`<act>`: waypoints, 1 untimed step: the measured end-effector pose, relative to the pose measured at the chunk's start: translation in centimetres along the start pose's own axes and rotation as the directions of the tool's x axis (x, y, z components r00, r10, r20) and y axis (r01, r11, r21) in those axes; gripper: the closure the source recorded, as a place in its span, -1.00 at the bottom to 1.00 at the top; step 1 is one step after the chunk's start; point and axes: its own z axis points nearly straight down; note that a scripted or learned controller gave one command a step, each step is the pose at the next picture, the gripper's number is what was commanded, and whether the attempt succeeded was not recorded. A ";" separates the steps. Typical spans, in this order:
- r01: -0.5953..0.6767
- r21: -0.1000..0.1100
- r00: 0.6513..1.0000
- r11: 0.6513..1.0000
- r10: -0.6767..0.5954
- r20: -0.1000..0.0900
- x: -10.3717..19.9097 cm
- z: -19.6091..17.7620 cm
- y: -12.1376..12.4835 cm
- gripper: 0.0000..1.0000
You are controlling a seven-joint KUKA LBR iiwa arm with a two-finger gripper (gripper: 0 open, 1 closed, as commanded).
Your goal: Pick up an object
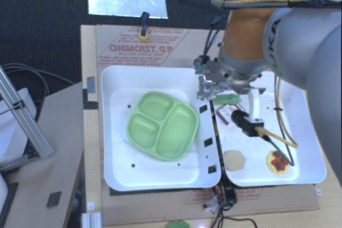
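You see the gripper (227,94) low over the right bin (307,115) beside a green piece (228,99); its finger state you cannot tell.

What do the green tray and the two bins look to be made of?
Green tray: likely moulded plastic; uniform pale green, soft sheen, rounded dividers forming three compartments. Left bin and right bin: probably thin formed plastic, white and smooth, with rounded corners and raised lips; the finish looks slightly glossy, though the picture is too coarse to be sure.
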 end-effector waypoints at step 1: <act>-0.016 -0.002 1.000 1.000 0.016 0.005 -8.1 -2.3 1.1 1.00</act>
